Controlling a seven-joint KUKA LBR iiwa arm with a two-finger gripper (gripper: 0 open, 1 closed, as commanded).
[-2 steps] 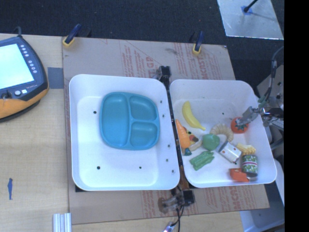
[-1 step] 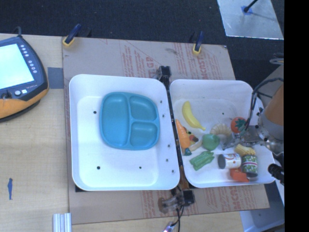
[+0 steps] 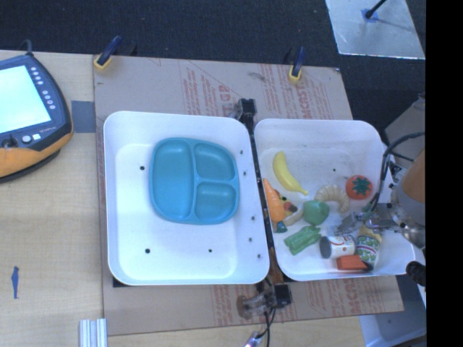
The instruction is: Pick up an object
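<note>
The right bin holds several toy foods. A yellow banana lies near its far left, with an orange carrot along the left wall. A red tomato, a beige curved piece, a green pepper and a long green piece lie around the middle. A small labelled can lies on its side over an orange piece near the front right. My gripper reaches in from the right, low over the bin just above the can and right of the pepper.
The left bin holds a blue divided plate. A tablet in an orange case lies at the far left of the bench. Yellow clamps hold the cardboard sheet at the back.
</note>
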